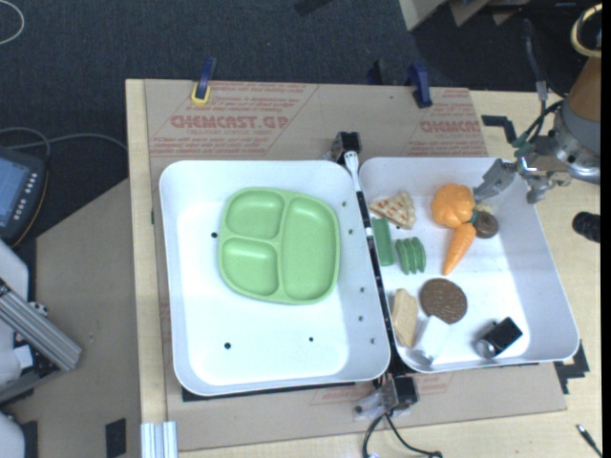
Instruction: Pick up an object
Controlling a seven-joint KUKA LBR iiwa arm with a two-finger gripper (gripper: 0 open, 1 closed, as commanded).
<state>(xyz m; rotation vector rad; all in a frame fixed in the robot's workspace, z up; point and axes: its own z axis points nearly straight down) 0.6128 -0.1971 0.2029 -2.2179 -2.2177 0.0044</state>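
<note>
Brown board (pixel 315 113) is lying over the surface (pixel 86 284), w/ red print reading "CHEMCAST G.P" at upper left and the same kind of print, only partly readable, at upper right. Yellow clamp (pixel 201 92) and blue clamp (pixel 420 89) are sitting at the board's far edge.

Two white bins are lying side by side on it. Left bin (pixel 191 332) is holding a green divided plate (pixel 281 244), three compartments, w/ a few small dark specks on the bin floor around it.

Right bin (pixel 544 284) is holding the toy food: orange fruit (pixel 452 203) at top centre, carrot (pixel 458 246) just below and touching it, small brown ball (pixel 486 224) beside the carrot's top, sandwich wedge (pixel 393 209) to the left, green veg pieces (pixel 399 248) under that. Nearer the front: brown round cookie (pixel 444 299), pale bread slice (pixel 406 315) beside it, a whitish piece (pixel 427 342) at the front rim, black block (pixel 499 337) at front right.

Arm (pixel 582 122) is reaching in from the right. Claw (pixel 514 181) is hanging over the right bin's upper right corner, fingers spread apart and released, nothing between them. One finger (pixel 492 179) is sitting just beside the orange fruit, right of it; can't tell if touching
</note>
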